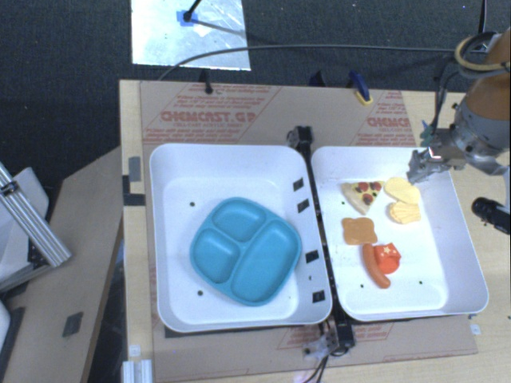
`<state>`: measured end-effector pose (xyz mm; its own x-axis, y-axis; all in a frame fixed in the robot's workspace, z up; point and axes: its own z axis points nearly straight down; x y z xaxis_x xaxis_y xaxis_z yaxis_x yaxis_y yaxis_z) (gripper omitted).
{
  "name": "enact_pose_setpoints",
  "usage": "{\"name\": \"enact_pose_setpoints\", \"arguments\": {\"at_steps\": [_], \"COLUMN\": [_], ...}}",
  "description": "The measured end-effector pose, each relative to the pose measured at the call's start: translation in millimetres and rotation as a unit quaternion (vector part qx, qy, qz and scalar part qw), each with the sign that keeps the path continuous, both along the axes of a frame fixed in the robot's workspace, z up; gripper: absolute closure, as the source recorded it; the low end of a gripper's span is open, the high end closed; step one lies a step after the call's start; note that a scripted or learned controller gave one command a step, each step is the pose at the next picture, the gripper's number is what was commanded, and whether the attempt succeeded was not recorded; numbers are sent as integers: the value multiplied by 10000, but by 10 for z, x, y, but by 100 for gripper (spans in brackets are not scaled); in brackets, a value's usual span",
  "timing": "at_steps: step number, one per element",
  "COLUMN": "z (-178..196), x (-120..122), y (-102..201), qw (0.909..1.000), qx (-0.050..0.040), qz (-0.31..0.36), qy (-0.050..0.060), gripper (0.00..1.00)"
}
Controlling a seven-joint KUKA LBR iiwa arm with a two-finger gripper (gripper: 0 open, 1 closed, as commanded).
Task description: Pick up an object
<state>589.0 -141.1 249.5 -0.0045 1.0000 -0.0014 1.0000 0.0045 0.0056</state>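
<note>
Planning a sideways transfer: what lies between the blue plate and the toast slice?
In the camera view, between the blue plate and toast slice run the two bins' adjoining walls with black clips.

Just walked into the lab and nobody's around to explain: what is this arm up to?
The robot arm reaches in from the right, and its gripper hangs over the far edge of the right bin, close to a yellow piece of toy food. Nothing sits between its fingers. Also lying in that bin are a pizza slice, a toast piece, a hot dog and a small red piece. The left bin holds a blue divided plate.
</note>
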Motion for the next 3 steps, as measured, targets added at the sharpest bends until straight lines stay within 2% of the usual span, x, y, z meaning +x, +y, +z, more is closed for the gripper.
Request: {"name": "enact_pose_setpoints", "arguments": {"at_steps": [3], "z": [-46], "x": [264], "y": [1601], "qw": [10000], "qx": [17], "qz": [34], "qy": [12], "gripper": [100]}}
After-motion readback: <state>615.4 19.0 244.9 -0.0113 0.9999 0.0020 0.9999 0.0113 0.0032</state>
